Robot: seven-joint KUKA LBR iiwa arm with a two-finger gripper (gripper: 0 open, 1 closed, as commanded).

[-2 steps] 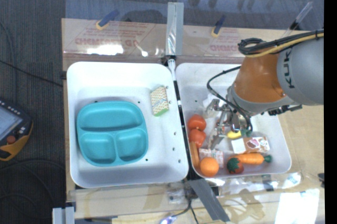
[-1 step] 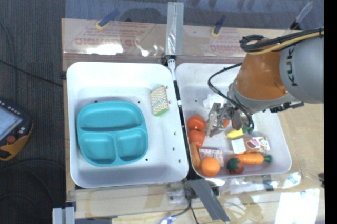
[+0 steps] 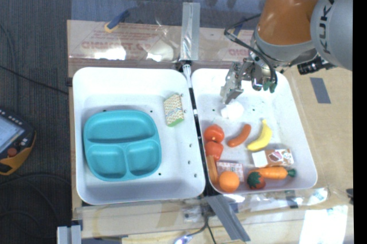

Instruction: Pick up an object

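Over the far part of the right bin (image 3: 298, 122) hangs the gripper (image 3: 231, 93), reaching in from the right below the arm's orange band (image 3: 287, 8) and grey wrist. Its two metal fingers (image 3: 227, 88) point down and to the left, and nothing shows between them; whether they stand apart or closed cannot be told from this slanted view. Just beneath the fingertips lies a small white object (image 3: 232, 110), pale against the bin floor and hard to name; whether the fingers touch it cannot be told.

The near half of that bin is crowded with toy food. A sausage (image 3: 239, 134) lies tilted just below the white object, and a banana (image 3: 261, 136) curves beside it on the right. To the left, close to the bin's inner wall, sit a tomato (image 3: 214, 133) and a second red piece (image 3: 213, 149) just below it. Along the near wall lie an orange (image 3: 229, 181), a strawberry (image 3: 256, 179), a carrot (image 3: 275, 173), a small printed packet (image 3: 280, 156), a pale yellow block (image 3: 259, 158) and a clear-wrapped pinkish piece (image 3: 229, 167).

In the left bin (image 3: 80, 88) a teal divided plate (image 3: 121, 143) takes up the middle, with three compartments. A yellowish sponge (image 3: 174, 109) rests near the inner wall, apart from the plate. A metal bar (image 3: 190, 31) stands beyond the seam between the bins, on brown cardboard (image 3: 103, 42).
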